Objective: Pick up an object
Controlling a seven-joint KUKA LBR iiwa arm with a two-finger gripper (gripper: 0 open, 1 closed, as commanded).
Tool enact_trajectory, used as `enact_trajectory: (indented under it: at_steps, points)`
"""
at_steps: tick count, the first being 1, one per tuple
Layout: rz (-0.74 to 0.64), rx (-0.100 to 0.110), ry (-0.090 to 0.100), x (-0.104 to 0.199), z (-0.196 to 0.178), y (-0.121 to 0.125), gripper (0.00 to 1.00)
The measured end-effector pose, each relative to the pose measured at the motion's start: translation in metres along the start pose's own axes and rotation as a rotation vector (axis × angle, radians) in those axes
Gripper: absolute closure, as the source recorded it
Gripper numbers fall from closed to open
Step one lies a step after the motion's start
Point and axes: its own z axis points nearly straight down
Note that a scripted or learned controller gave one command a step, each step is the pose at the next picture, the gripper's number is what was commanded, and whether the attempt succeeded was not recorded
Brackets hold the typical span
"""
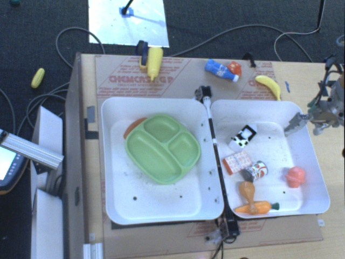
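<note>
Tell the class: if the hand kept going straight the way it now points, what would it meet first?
The hand points left and downward at the right bin's far corner. It would probably meet the bin's white rim or floor first, though depth is unclear.

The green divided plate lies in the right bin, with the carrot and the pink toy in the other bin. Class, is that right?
Not quite: the camera view shows the green divided plate in the left bin, not the right. The carrot and the pink toy do lie in the other bin, the right bin.
</note>
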Motion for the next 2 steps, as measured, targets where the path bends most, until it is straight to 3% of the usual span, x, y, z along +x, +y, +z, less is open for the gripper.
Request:
enact_trajectory:
  at_steps: [1,2]
  points:
    - [0.002,-0.011,-0.002,0.069,0.115,-0.061,0.0]
    - [0.0,0.001,0.002,0.113,0.151,-0.076,0.0]
